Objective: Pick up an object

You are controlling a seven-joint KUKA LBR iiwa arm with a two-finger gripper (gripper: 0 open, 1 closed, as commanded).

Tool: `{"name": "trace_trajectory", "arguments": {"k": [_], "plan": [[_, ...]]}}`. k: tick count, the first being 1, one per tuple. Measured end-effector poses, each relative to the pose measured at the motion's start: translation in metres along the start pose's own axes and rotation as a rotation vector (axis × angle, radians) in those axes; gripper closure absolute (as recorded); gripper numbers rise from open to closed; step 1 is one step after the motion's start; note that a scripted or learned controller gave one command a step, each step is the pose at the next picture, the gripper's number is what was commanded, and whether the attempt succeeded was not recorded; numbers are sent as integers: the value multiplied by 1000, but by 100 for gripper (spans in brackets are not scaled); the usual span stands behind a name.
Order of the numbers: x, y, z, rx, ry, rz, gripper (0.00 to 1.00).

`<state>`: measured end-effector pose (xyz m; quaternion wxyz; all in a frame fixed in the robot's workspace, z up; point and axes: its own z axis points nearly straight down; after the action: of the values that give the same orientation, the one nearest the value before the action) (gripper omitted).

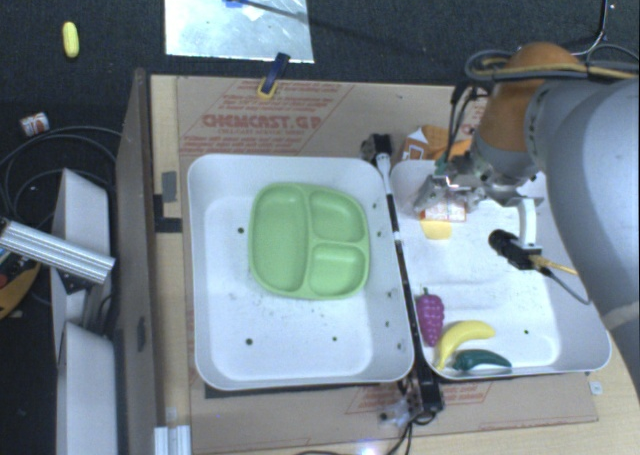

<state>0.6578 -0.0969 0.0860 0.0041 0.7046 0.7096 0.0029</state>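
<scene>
Nearest the front rim of the right bin point(570, 343), a banana point(462, 336) lies touching a dark green vegetable point(485, 361). A bunch of purple grapes point(430, 315) sits just behind them, against the wall shared with the left bin point(230, 343), where a green divided plate point(305, 241) sits alone. Further back a small yellow block point(436, 230) lies on the bin floor, and touching its far side is a red-and-white packet point(445, 210). I take the packet to be the thing to pick, since the tool point(447, 191) hangs low right over it, towards the far left corner of the right bin. Whether the tool is open or closed I cannot tell from where I stand. To do this step well, I would judge the tool must be centred on the packet alone, clear of the yellow block crowding its near edge, or the block may be nudged or nipped instead. The packet looks flat and light, so it probably wants a low, square approach and a straight lift. The dividing wall is near on that side, leaving little room. Beyond the packet an orange item point(430, 143) rests by the far rim, and behind it the worktop point(250, 113) shows lettered cardboard.
</scene>
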Motion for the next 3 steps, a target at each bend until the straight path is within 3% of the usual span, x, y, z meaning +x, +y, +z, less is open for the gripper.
{"name": "trace_trajectory", "arguments": {"k": [2,3], "plan": [[2,-11,1,9,1,2,0],[-10,2,1,5,1,2,0]]}}
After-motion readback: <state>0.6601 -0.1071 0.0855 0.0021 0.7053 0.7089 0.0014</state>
